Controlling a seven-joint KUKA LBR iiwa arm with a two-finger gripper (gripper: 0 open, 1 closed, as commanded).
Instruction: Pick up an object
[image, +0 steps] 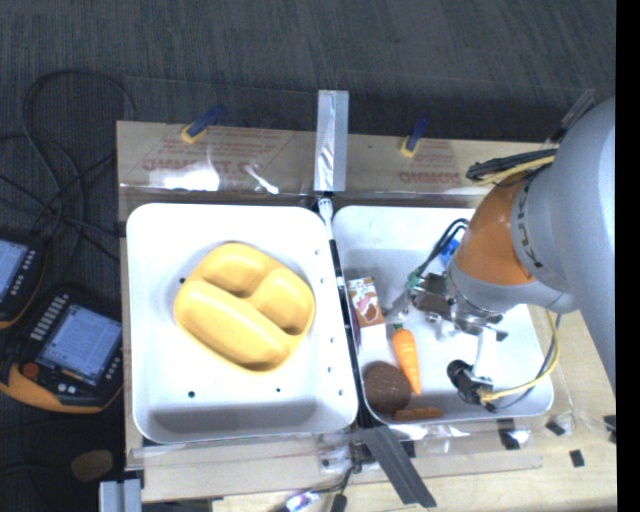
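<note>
The right bin (400, 226) holds an orange carrot (405, 360), a round dark brown piece (385, 385) at its front left corner, and a small red-brown box (364, 300) against its left wall. My gripper (421, 297) hangs low over this bin, just right of the box and just behind the carrot's top. The wrist hides its tip, and I see nothing held in it. A large yellow bread-shaped object (243, 305) lies in the middle of the left bin (160, 400).
The grey arm with its orange band (490, 250) covers the right half of the right bin. A black cable plug (462, 377) dangles near the bin's front. A control pendant (62, 345) and cables lie left of the bench.
</note>
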